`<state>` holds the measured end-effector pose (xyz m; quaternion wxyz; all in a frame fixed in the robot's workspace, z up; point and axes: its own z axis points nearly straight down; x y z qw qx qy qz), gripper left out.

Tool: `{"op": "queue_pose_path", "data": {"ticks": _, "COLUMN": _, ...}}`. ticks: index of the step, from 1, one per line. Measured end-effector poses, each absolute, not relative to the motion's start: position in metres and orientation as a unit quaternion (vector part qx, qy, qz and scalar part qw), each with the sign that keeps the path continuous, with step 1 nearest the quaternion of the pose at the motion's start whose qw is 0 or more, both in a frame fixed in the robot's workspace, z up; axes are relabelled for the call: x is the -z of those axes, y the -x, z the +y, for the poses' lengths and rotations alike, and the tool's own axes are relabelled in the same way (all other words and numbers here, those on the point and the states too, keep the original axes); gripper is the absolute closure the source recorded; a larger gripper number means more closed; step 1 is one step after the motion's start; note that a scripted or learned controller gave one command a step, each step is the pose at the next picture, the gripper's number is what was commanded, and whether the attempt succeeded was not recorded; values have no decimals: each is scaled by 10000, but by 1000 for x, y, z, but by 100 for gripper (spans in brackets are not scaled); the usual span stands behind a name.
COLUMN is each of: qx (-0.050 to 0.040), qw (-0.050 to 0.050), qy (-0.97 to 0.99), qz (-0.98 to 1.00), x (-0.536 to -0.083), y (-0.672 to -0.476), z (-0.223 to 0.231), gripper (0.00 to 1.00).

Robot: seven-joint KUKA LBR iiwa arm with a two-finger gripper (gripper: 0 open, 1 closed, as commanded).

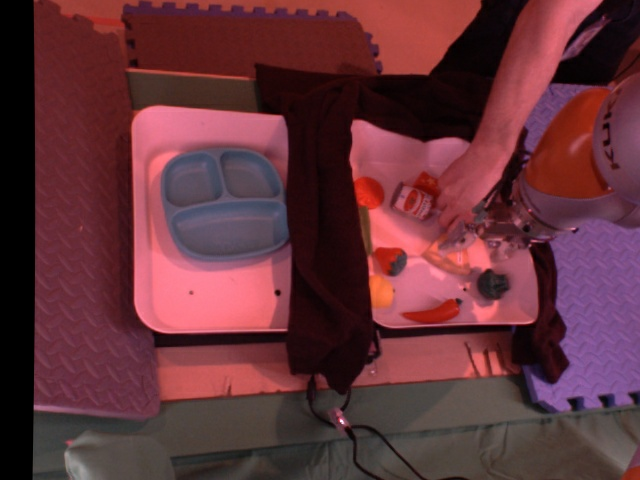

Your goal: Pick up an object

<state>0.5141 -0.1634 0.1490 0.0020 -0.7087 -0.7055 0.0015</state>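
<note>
My gripper (472,234) hangs low over the right side of the right bin (400,148), just above a pale curved object (446,260). Near it lie a dark grey round piece (492,284), a red chili pepper (433,312), a red and green strawberry-like toy (390,260), a yellow piece (381,290), a labelled can (411,201), a small red item (428,181) and an orange-red round fruit (368,191). I see nothing held in the gripper.
A person's arm reaches in from the top right, its hand (462,183) resting in the right bin next to my gripper. A dark cloth (325,228) drapes over the divide between the bins. The left bin (210,303) holds a blue divided plate (224,203).
</note>
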Motion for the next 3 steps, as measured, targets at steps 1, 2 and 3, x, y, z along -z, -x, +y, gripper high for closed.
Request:
{"op": "queue_pose_path", "data": {"ticks": 1, "qx": 35, "qw": -40, "qy": 7086, "qz": -7056, "x": -98, "y": -514, "z": -169, "gripper": 0}}
{"op": "queue_pose_path", "data": {"ticks": 2, "qx": 36, "qw": -37, "qy": 7086, "qz": -7056, "x": -98, "y": -518, "z": -171, "gripper": 0}}
{"op": "queue_pose_path", "data": {"ticks": 3, "qx": 64, "qw": -146, "qy": 7098, "qz": -7042, "x": -113, "y": -523, "z": -174, "gripper": 100}}
